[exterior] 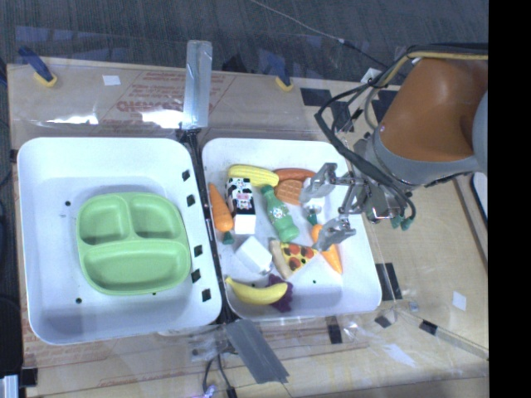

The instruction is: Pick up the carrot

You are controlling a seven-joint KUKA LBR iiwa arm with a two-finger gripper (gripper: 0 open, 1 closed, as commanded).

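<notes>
A long orange carrot (220, 209) lies along the left wall of the right bin (358, 287). A second orange, pointed piece (332, 259) lies near the bin's right wall, just below the lower finger. My gripper (327, 207) hangs over the right part of this bin with its two grey fingers (319, 181) spread wide apart, open. Nothing is held between them; a small green item (311, 216) lies on the bin floor under the gap. The carrot at the left wall is well apart from the gripper, across the pile of toy food.
The right bin also holds a yellow corn cob (253, 175), a brown pastry (292, 189), a cow-print carton (241, 197), a green bottle (280, 215), a pizza slice (292, 259), a white block (251, 255) and a banana (257, 291). A green divided plate (131, 241) sits in the left bin (33, 222).
</notes>
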